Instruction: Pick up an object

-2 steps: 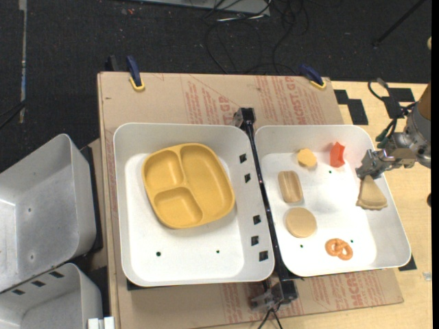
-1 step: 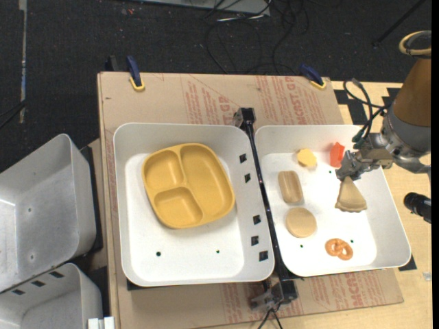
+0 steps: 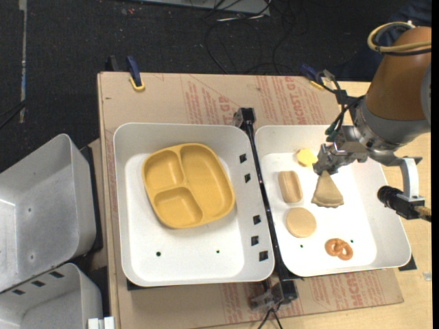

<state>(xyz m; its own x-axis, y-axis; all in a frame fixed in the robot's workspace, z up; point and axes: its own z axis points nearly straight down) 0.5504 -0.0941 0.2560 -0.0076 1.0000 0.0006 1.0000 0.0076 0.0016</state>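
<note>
Gripper is seen low in the right bin — touching the pizza slice tip; finger state cannot be told.

Tan wedge-shaped slice lies flat directly below the pincer, its narrow tip at the pincer fingertips.

Arm cut off at right edge.
</note>
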